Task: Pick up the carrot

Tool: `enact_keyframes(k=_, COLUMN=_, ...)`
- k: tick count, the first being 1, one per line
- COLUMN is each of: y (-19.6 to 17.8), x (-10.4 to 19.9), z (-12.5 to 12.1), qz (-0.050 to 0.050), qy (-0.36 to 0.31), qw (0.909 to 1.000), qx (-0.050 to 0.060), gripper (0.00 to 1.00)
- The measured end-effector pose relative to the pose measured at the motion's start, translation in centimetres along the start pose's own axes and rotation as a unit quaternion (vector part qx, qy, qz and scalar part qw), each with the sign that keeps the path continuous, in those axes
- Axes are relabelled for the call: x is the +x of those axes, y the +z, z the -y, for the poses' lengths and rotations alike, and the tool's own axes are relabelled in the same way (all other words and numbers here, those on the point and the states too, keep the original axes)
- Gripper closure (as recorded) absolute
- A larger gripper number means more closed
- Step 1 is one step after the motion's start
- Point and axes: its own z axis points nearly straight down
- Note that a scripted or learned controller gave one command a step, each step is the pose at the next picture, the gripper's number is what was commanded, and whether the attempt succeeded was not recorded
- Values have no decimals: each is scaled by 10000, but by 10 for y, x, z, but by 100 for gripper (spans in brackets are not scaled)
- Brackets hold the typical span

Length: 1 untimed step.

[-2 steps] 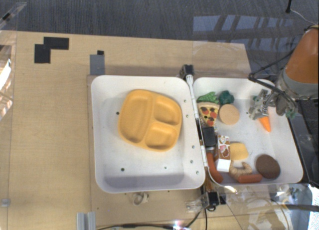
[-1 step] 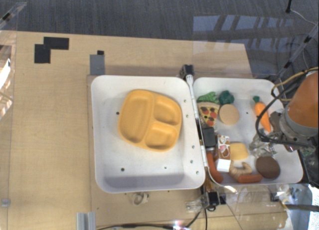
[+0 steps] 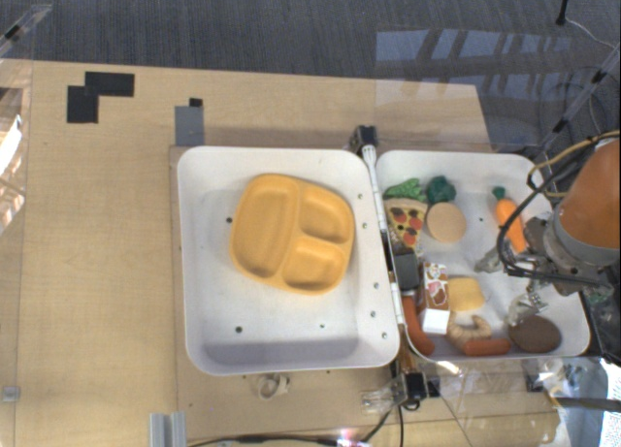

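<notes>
Gripper (image 3: 509, 285) first: you're looking at it from above and the wrist hides most of it, so you can't tell how wide it stands. Nothing reads as gripped. It hangs over the right side of the right bin (image 3: 485, 166), above bare white floor between the yellow block (image 3: 466, 293) and the bin's right wall.

Carrot (image 3: 508, 216): orange with a green top, lying in the back right part of the right bin. The green end points to the back and the tip points to the front right. It sits just behind the gripper and apart from it. A black cable (image 3: 537, 193) off the arm loops across beside it.

The arm (image 3: 594, 205) comes in from the right, and its orange band sits over the bin's right edge.

Also in the right bin:
- tan round disc (image 3: 446, 223), just left of the carrot
- pizza slice (image 3: 405, 222), left of the disc
- green leafy piece (image 3: 406, 189) and a darker green piece (image 3: 441, 186), along the back
- small printed carton (image 3: 436, 286), touching the yellow block's left side
- brown round patty (image 3: 535, 334), front right corner, just in front of the gripper
- red sausage (image 3: 485, 346), front edge, with a tan curled piece (image 3: 472, 324) on top of it
- another sausage (image 3: 416, 325), along the left wall

The left bin (image 3: 204, 271) holds a yellow divided plate (image 3: 291, 232), lying flat and a bit back of centre. Both bins sit side by side on the wooden bench (image 3: 97, 271).
</notes>
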Motion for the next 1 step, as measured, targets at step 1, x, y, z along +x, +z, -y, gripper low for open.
enact_keyframes(k=1, y=-1, x=5, z=-24, qz=-5, qy=1205, qw=9927, qx=12, gripper=0)
